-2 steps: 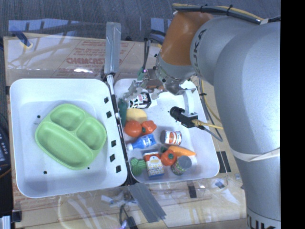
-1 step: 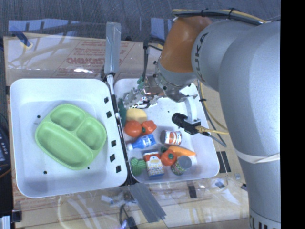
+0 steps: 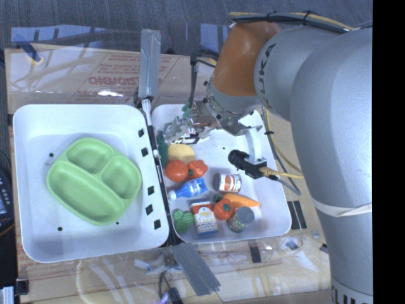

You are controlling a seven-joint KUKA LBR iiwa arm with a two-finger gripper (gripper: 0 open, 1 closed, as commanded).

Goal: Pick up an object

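Arm is reaching in from right w/ tool (image 3: 183,128) hanging low over the far end of the right bin (image 3: 278,215), just above the yellow item (image 3: 181,151). Can't tell how the tool is set or if it's gripping anything; it's too cluttered there. Objs are sitting piled in the right bin: tomato (image 3: 176,170), blue bottle (image 3: 190,188), can (image 3: 227,183), carrot (image 3: 240,201). Left bin (image 3: 25,170) is carrying a green tray (image 3: 93,180). Looks like approach step; next prob. needs a straight drop onto the yellow item, then closing.

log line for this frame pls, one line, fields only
arm: over right bin | gripper: above yellow item, far-left corner | grasp: none seen | left bin: green divided plate
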